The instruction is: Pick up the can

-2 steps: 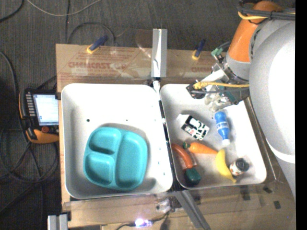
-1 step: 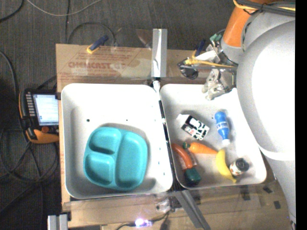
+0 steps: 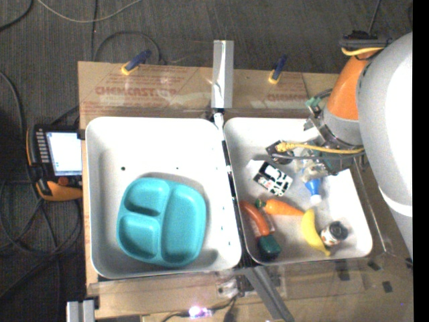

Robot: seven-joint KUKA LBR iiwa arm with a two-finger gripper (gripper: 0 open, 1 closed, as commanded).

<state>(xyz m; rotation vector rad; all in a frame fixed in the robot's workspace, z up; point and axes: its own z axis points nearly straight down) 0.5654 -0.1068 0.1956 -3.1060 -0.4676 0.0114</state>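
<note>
Right bin (image 3: 347, 196) is crowded. The can (image 3: 334, 233) sits at about 4 o'clock in it, near the corner, with the bin walls close at its 3 and 6 o'clock. The banana (image 3: 310, 231) lies just beside the can at its 9 o'clock, and I can't tell if they touch. There is bare bin floor at the can's 12 o'clock, running along the 3 o'clock wall.

The carrot (image 3: 284, 208) lies near bin centre. A red thing (image 3: 259, 220) and a dark green thing (image 3: 269, 247) are at 7 o'clock. A black-and-white box (image 3: 273, 178) is at 10 o'clock, and a blue-and-white bottle (image 3: 313, 188) is just past centre.

The left bin (image 3: 107, 153) holds a teal divided plate (image 3: 163, 221) at its 6 o'clock, with bare floor around the rest. Both bins sit on the table (image 3: 154, 89).

The arm (image 3: 392, 119) reaches in from 3 o'clock, its orange band (image 3: 345, 96) over the right bin's 1 o'clock corner. The claw (image 3: 307, 161) hangs over the bin's 12 o'clock part, above the bottle and well apart from the can. I cannot tell whether the claw is wide or narrow, and I see nothing held in it.

The can looks small. It has a dark round end with a pale ring facing up, and a whitish side with a reddish-brown patch.
</note>
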